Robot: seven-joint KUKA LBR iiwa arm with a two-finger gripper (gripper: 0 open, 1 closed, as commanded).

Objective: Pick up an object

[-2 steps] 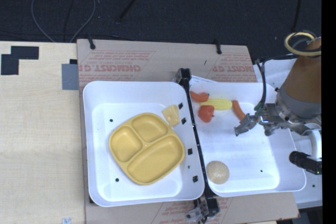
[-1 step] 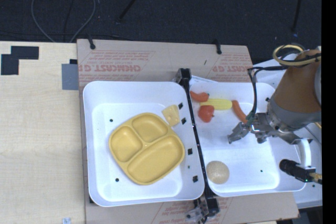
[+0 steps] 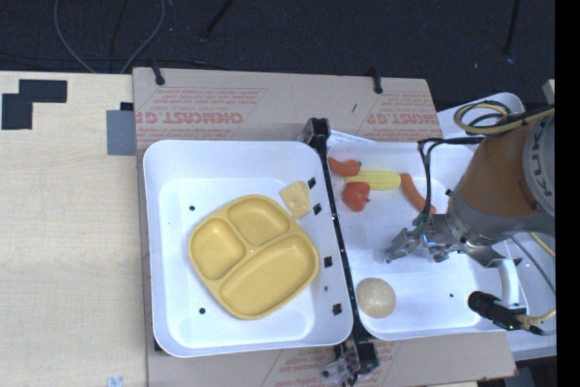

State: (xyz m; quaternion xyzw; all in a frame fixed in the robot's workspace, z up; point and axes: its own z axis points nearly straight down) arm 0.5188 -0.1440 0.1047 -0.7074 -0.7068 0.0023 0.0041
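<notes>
My gripper (image 3: 419,251) hangs over the middle of the right bin (image 3: 426,322), open, with only white bin floor between its fingers. Just behind it lies an orange stick-shaped piece (image 3: 416,192). Further back left are a red pepper-like toy (image 3: 356,195), a yellow corn cob (image 3: 381,181) and a small orange piece (image 3: 343,166). A pale round ball (image 3: 375,296) rests near the front left corner of that bin, down and left of the gripper. The arm's orange band (image 3: 494,177) rises to the right.
The left bin (image 3: 172,285) holds a yellow divided plate (image 3: 253,256) and a small pale yellow piece (image 3: 295,198) at the plate's back right. A black divider (image 3: 331,231) runs between the bins. Cables (image 3: 480,115) loop at the right.
</notes>
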